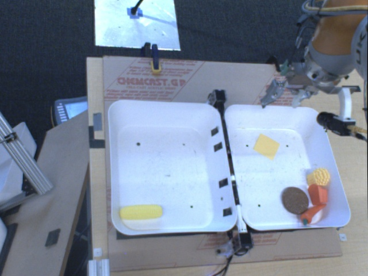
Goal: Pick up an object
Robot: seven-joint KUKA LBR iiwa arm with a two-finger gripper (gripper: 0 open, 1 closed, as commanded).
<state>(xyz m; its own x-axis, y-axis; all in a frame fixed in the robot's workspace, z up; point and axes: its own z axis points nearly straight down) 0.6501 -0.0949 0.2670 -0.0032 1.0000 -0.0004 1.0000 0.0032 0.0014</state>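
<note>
Gripper [286, 97]: fingers spread, holding nothing, above right bin's [339, 171] far rim | Yellow square [266, 146]: lies flat in right bin, nearer camera than gripper, apart | open floor surrounds it

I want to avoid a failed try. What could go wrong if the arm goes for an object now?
1. The yellow flat square lies flat on the floor of the right bin, so the gripper may slide over it.
2. The brown disc, orange block, yellow knobbly piece and carrot-like piece crowd one corner; a grasp may hit neighbours or the bin wall.
</note>
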